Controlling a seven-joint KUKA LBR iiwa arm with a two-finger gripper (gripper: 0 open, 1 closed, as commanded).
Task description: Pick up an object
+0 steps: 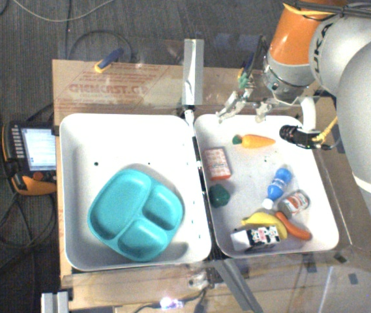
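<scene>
Two-finger metal gripper [244, 107] hangs over the far rim of the right-hand shallow white plastic bin [325, 194], fingers spread apart w/ nothing between them.

Nearest candidate: small orange plastic toy carrot w/ green stub [254, 141], lying flat just below the gripper toward the camera, well clear of other items. Prob. light, stiff, smooth & tapered, so it could squirt out of a pinch. Best hold looks like across the thick mid-body, jaws square to its long axis, not at the pointed end.

Further from the gripper, same direction:
- flat pink-red cardboard packet [216, 163], a bit to its left; light but lies low, edges hard to get under.
- dark green rounded lump [220, 196], beyond the packet; material unclear.
- small blue plastic bottle w/ white label [278, 184], tilted; round, likely to roll.
- small tin can w/ red label [294, 203], touching the bottle's base; rigid, slippery.
- yellow toy banana [266, 220], orange-red sausage-shaped toy [293, 227] & black-and-white carton [257, 238], crowded together at the near edge; a grab there risks catching two.

Teal plastic divided tray [137, 216] sits in the left-hand white bin [74, 175], far off to the gripper's left; wide & shallow, poor pinch target.
</scene>
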